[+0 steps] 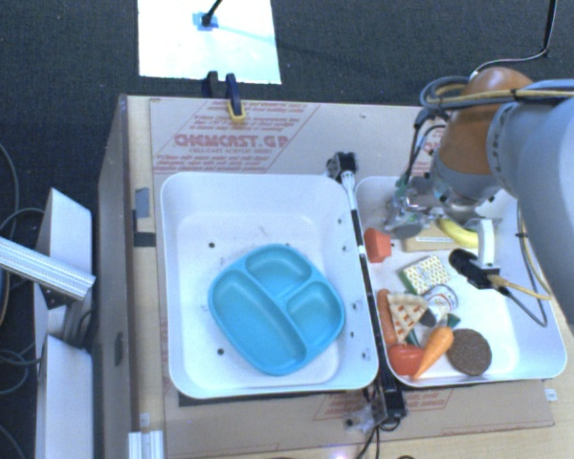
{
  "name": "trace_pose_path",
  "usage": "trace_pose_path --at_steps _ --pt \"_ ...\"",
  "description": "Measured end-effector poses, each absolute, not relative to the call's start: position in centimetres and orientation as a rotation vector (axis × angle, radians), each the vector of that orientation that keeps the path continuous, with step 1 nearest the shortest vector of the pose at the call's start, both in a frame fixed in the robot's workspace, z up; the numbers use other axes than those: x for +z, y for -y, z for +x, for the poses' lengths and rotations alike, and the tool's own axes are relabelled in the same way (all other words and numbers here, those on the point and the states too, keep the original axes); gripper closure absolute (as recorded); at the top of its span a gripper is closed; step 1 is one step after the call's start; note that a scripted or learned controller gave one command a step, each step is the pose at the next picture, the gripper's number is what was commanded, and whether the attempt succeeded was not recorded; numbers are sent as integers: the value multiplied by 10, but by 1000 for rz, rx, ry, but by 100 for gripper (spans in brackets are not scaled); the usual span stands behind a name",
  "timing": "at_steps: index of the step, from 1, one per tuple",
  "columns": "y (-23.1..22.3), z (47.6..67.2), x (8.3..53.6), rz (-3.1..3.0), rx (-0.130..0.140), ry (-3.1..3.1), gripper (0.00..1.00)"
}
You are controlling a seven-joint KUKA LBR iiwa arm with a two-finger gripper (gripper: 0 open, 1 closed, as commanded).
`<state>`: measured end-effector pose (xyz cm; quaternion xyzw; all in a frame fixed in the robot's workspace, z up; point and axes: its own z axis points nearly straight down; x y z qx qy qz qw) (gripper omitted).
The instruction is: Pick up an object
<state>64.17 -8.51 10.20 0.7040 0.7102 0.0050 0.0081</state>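
Note:
My gripper (405,214) reaches down into the far left part of the right bin (540,338), just above a tan flat piece (429,244). A yellow banana (456,231) lies right beside it, partly under the wrist. A red-orange toy (377,245) sits by the bin's left wall, a little below and left of the gripper. Toward the front lie a checkered cracker (427,273), a pizza slice (408,310), a carrot (438,346), a red tomato (405,359) and a brown cookie (470,350). The wrist hides whatever lies straight beneath the gripper.
The left bin (201,218) holds a blue divided plate (275,308). The ridge between the bins (360,256) runs close to the gripper's left. A black cable part (474,271) hangs off the arm over the right bin. The big grey arm (545,151) covers the bin's far right corner.

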Motion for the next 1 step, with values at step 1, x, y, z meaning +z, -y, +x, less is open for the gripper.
trace_pose_path --at_steps 1 --pt "45 608 186 2213 5 -2225 100"
